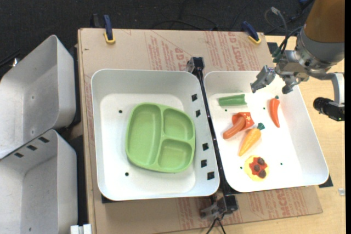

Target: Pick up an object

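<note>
**Robot hand poised over the right bin, toy food just below it**

A table (137, 44) carries two shallow white bins side by side. The left bin (104, 90) holds a green divided plate (160, 138). The right bin (307, 140) holds toy food: a green pod (232, 100) near its top left, a red-orange piece (237, 124) and an orange carrot (249, 140) in the middle, a yellow round with dark dots (257, 167) at the bottom, and a red chili (275, 112) towards the right.

The hand (278, 81) hangs over the top edge of the right bin, its two fingers spread and grasping nothing.

Nearest to it, I judge, is the red chili, lying just beside the hand at about six o'clock, with its long axis running roughly twelve to six. The green pod lies at about eight o'clock, its length running nine to three.
</note>
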`<state>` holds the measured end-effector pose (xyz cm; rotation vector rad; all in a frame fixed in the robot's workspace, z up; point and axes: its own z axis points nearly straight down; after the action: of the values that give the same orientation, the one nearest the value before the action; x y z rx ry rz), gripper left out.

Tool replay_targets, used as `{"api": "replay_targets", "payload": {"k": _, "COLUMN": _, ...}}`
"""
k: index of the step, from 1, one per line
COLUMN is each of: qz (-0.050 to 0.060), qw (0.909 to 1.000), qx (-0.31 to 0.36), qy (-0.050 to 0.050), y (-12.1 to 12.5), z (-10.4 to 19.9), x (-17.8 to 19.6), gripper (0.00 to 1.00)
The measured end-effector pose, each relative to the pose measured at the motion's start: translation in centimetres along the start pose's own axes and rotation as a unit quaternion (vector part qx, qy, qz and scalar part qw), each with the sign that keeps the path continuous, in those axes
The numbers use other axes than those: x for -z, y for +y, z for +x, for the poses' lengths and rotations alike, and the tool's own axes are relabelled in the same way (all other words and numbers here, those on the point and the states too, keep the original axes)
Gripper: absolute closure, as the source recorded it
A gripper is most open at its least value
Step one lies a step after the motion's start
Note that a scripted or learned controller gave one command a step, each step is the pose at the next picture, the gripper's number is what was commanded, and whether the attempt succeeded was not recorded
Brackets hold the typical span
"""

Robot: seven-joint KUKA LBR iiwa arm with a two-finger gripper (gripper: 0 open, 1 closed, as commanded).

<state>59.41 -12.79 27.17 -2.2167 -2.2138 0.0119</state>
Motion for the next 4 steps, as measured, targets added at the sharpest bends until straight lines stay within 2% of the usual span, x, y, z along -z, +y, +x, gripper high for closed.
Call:
{"api": "replay_targets", "payload": {"k": 1, "qz": -0.006, "qw": 1.0000, "qx": 0.001, "qy": -0.001, "y": 0.2, "z": 0.0, "x": 0.7, "gripper": 0.00}}
{"api": "replay_targets", "payload": {"k": 4, "qz": -0.003, "qw": 1.0000, "qx": 0.000, "qy": 0.000, "y": -1.8, "z": -1.0, "x": -15.7, "gripper": 0.00}}
